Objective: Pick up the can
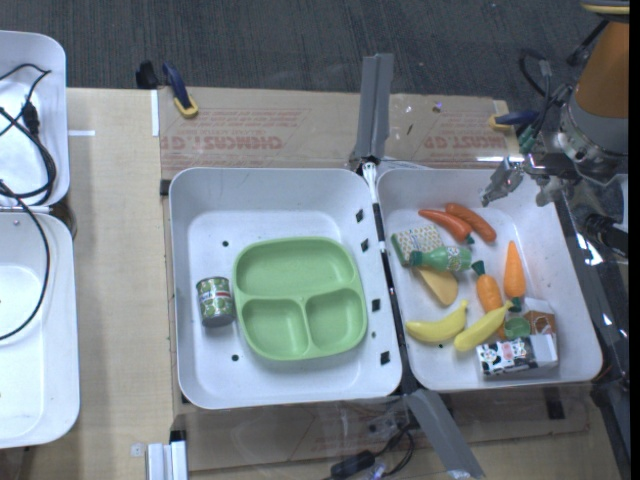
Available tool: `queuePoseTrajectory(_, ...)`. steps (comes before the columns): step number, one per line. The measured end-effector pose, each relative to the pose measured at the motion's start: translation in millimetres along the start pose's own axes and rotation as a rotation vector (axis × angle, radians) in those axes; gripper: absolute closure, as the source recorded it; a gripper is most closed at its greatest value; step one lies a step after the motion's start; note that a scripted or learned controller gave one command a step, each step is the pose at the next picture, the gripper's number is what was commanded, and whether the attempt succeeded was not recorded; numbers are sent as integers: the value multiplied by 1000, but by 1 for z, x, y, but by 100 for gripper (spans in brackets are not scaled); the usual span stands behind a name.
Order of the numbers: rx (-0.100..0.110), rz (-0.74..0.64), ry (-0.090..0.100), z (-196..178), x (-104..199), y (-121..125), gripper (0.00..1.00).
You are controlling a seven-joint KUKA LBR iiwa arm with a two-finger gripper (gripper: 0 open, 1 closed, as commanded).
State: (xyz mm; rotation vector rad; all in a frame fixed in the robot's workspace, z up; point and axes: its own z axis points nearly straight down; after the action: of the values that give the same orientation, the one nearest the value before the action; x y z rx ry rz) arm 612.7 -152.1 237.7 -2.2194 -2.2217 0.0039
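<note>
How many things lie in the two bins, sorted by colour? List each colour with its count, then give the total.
Green: 3 (divided plate, can, bottle)
Orange or red: 4 (two sausages, two carrots)
Yellow: 3 (two bananas, wedge)
Other: 3 (waffle-patterned piece, two cartons)
Total: 13

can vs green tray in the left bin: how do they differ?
The can is small and cylindrical, lying near the left wall of the left bin; the green tray is far larger, flat, with three compartments, and sits mid-bin. The can carries a printed label and grey metal ends; the tray is plain light green. Shared: both rest in the left bin, and both show green.
</note>
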Motion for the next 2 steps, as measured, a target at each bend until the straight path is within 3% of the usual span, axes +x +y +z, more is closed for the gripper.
queuePoseTrajectory(1,-2,-151,0,146,41,-41,0)
queuePoseTrajectory(2,-2,-145,0,137,40,-41,100)
